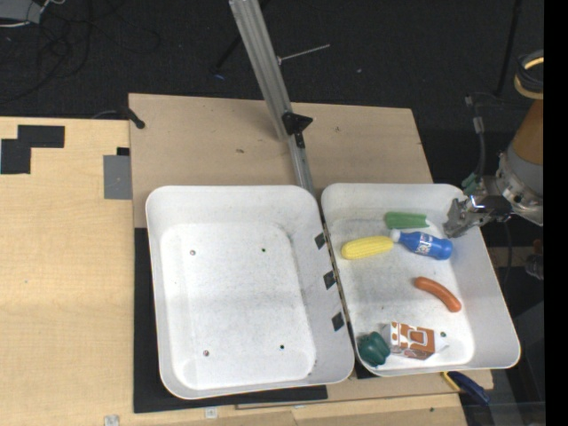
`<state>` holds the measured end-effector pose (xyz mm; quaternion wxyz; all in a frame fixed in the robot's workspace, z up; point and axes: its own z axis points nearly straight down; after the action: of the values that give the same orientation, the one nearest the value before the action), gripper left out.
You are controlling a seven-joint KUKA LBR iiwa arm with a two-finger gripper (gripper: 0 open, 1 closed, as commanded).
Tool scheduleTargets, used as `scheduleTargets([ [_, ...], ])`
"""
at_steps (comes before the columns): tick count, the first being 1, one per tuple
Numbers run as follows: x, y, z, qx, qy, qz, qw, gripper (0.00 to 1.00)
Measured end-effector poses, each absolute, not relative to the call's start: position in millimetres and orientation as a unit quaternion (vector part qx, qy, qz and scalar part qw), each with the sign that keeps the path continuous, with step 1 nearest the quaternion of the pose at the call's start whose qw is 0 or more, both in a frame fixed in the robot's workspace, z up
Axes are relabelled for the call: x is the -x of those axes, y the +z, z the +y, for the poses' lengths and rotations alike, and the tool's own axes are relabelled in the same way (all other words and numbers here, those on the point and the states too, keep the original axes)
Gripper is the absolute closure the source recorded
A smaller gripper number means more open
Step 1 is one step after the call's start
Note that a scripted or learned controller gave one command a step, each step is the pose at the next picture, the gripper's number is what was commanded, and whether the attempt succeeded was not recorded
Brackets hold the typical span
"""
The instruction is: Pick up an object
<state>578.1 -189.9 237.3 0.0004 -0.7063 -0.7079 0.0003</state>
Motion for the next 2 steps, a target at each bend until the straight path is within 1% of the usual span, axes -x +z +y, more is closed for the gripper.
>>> scheduleTargets([
  [1, -555.4, 237.7, -134.1, 0.706, 0.0003, -0.709, 0.003, 1.0],
  [2, -547.3, 244.7, -81.2, 0.705, 0.0003, -0.709, 0.003, 1.0],
])
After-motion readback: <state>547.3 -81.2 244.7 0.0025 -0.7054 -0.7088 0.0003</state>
